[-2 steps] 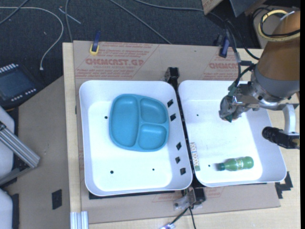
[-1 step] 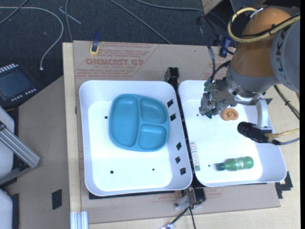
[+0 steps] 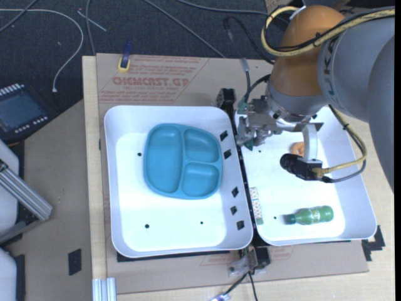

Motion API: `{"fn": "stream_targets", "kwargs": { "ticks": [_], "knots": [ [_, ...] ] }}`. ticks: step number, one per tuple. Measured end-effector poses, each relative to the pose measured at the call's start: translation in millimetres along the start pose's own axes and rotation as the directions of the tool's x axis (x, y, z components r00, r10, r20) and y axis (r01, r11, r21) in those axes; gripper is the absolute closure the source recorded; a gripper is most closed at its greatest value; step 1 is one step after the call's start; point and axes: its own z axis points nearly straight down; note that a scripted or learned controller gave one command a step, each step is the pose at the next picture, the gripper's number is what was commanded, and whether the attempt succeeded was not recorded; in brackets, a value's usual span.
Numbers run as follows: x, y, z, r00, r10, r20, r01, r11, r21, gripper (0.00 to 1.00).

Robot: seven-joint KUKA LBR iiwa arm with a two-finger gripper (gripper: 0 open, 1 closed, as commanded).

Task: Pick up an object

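Note:
A green bottle (image 3: 310, 216) lies on its side near the front of the right bin (image 3: 351, 168). A small orange object (image 3: 299, 148) sits in the middle of that bin, partly hidden by a black fitting on the arm. My gripper (image 3: 252, 132) hangs low over the right bin's back left part, close to the wall shared with the left bin. It is well apart from the bottle and to the left of the orange object. I see nothing clearly held in it.
A blue divided plate (image 3: 183, 160) lies in the left bin (image 3: 125, 187). The arm's orange band (image 3: 304, 49) and grey body cover the right bin's back right. A yellow cable (image 3: 344, 165) loops over the right bin. Black clips line the divider between the bins.

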Motion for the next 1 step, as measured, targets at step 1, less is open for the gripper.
{"fn": "stream_targets", "kwargs": {
  "ticks": [1],
  "knots": [
    [56.7, 22.7, 7.8, 1.0, -0.001, -0.001, 0.001, 1.0, -0.001, 1.0]
  ]
}}
